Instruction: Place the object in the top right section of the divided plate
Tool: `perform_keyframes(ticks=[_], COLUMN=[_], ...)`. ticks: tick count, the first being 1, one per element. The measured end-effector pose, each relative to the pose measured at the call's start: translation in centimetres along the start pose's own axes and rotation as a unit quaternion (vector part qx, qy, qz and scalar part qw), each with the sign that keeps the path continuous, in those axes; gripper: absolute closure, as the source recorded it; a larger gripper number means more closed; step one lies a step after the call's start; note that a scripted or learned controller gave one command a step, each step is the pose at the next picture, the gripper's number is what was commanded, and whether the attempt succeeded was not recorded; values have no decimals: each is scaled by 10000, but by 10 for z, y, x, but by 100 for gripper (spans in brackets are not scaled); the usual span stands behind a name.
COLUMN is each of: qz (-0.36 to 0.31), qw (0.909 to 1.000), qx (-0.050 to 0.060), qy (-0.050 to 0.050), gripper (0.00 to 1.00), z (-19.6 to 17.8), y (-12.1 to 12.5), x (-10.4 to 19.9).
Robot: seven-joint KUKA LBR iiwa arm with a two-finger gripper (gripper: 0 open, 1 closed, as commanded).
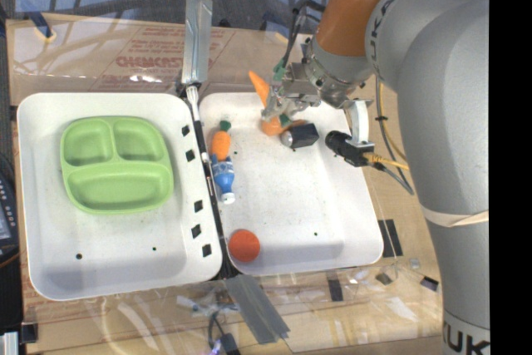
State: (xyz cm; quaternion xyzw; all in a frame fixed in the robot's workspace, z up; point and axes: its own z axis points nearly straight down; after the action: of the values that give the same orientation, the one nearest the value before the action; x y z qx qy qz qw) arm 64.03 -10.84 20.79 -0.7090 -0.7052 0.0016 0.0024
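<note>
The green divided plate lies in the left bin; its top right section has nothing in it. My gripper hangs low over the back of the right bin. It sits right over an orange, carrot-like piece. One end of that piece sticks out up and to the left, and another orange part shows just below the gripper. The gripper body hides the middle of the piece and where it meets the gripper.
Along the right bin's left wall lie a small carrot and a blue bottle. An orange ball sits in the front left corner. A small black block is beside the gripper. The arm covers the bin's back right.
</note>
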Motion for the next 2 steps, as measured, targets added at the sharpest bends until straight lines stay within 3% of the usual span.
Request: perform_keyframes(ticks=[1, 2], qz=[-1446, -1701], qw=[9895, 9854], qx=[0, -44], qy=[-4, -6], gripper=[100, 100], z=[16, -77], y=[16, 15], x=[56, 163])
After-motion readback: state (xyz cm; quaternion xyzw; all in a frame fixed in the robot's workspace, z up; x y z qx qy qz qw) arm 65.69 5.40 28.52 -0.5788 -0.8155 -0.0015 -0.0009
